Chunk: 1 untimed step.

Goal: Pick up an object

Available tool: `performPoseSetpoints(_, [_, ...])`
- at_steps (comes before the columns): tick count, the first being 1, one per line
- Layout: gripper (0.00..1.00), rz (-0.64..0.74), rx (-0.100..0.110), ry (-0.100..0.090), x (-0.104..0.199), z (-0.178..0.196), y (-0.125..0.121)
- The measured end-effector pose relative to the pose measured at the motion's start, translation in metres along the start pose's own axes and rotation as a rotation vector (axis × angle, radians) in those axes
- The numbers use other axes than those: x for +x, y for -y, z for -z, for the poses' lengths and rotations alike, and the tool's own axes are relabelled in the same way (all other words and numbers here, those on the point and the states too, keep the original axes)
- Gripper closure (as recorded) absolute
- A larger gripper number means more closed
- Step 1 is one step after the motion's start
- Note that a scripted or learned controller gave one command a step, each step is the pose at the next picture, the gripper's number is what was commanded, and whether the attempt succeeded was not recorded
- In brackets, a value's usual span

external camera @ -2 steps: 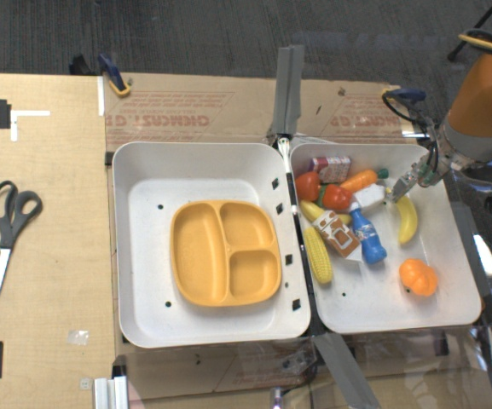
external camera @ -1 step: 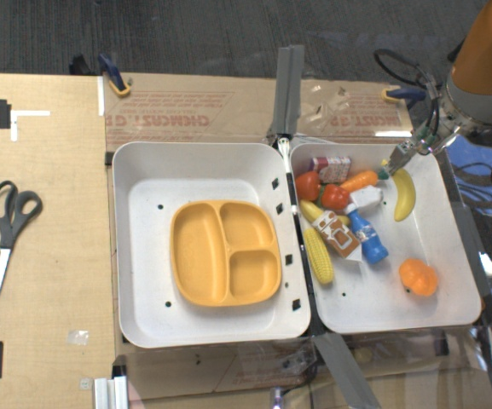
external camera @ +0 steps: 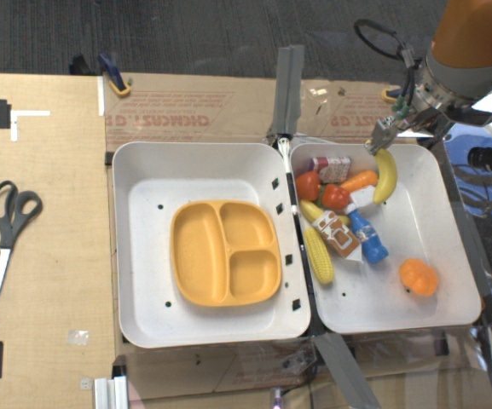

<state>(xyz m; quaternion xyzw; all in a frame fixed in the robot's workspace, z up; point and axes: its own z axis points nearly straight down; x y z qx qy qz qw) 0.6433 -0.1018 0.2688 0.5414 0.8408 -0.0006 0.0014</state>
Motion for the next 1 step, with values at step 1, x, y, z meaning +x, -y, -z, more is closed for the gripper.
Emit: performPoseSetpoints(1, [1.0, -0.022, 0.001, -0.002, 0.0496, 0.0068, -0.0195])
